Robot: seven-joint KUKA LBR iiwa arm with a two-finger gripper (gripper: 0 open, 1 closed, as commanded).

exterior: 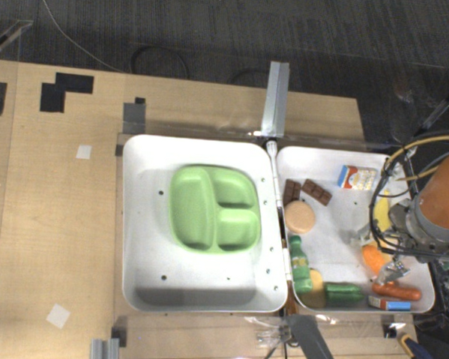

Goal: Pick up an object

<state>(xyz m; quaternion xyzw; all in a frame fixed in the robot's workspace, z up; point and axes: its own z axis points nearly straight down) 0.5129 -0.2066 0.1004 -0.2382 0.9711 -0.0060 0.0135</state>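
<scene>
While the hand (391, 270) hovers, a carrot (373, 257) lies just beside.

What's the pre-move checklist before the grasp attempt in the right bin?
1. Gripper over the right bin: ok, low near its right wall.
2. Target under it: cannot tell; orange piece and red item both close.
3. Finger state: cannot tell.
4. Anything held: cannot tell.
5. Cables clear of the bin: not ok, they loop over the right side.
6. Green tray in the left bin out of the way: ok.
</scene>
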